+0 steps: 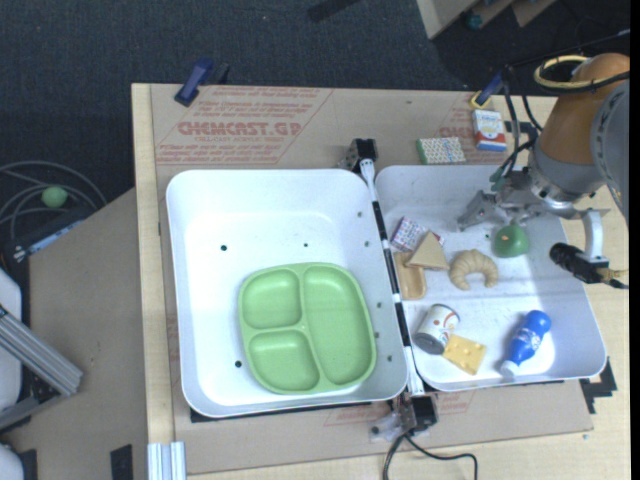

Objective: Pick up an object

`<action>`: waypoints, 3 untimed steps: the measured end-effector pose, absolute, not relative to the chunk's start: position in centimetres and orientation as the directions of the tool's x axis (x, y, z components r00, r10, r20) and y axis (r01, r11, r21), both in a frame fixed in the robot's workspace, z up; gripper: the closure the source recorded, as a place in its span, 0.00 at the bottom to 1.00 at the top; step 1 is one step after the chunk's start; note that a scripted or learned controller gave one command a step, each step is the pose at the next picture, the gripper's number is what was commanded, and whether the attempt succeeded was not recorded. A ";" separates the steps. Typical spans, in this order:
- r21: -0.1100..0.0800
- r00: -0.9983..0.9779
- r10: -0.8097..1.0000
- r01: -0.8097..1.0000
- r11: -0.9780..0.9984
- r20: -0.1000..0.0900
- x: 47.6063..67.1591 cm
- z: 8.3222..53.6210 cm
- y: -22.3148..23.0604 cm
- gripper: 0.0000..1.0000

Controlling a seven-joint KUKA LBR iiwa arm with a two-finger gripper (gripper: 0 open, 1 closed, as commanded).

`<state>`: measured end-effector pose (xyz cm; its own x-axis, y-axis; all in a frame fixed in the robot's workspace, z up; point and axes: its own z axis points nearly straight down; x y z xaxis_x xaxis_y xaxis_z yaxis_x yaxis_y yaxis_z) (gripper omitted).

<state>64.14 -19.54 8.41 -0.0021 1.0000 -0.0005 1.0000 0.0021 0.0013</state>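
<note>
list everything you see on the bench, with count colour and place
bins: 2, white, side by side
divided plate: 1, green, left bin
croissant: 1, tan, right bin middle
blue bottle: 1, right bin front
cheese wedge: 1, yellow, right bin front
small can: 1, white and red, beside the cheese
green pear-like toy: 1, right bin, under the tool
arm: 1, grey with orange band, right side
tool: 1, grey, over the right bin

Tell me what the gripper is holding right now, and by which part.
It cannot be told. The gripper sits low in the right bin, right beside a small green object, but no hold on it is visible.
</note>
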 end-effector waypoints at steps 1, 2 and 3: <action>-0.001 -0.003 1.000 1.000 0.003 0.007 61.5 9.8 -22.0 0.00; -0.001 -0.001 1.000 1.000 0.001 0.001 61.4 8.4 -19.0 0.00; -0.001 0.000 1.000 1.000 0.000 0.000 60.4 8.5 -18.8 0.00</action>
<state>60.41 -18.76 8.48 0.0004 1.0000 0.0004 1.0000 -0.0004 -0.0014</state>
